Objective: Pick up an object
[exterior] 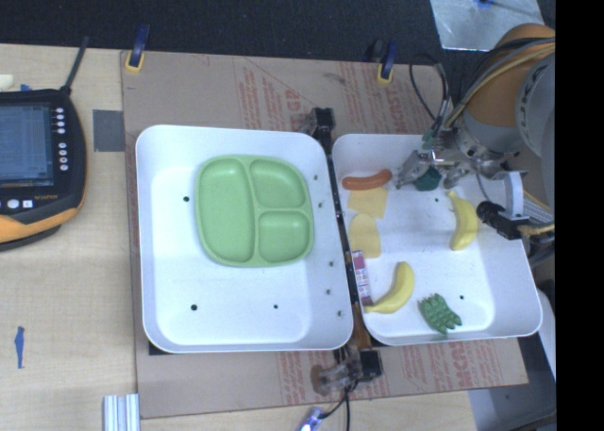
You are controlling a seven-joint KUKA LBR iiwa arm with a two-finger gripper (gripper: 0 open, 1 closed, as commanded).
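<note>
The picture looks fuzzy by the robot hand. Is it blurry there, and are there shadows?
Camera view: the gripper is soft and hard to make out; the green plate and bananas are sharper. Light is even, with faint shadows along the left bin's inner walls.

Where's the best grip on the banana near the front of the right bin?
Probably the thick middle of the banana, coming straight down with the fingers across its narrow width. It lies flat and curved, slanted, its lower tip near the bin's left wall. The middle is clear of the green toy and the yellow block.
</note>
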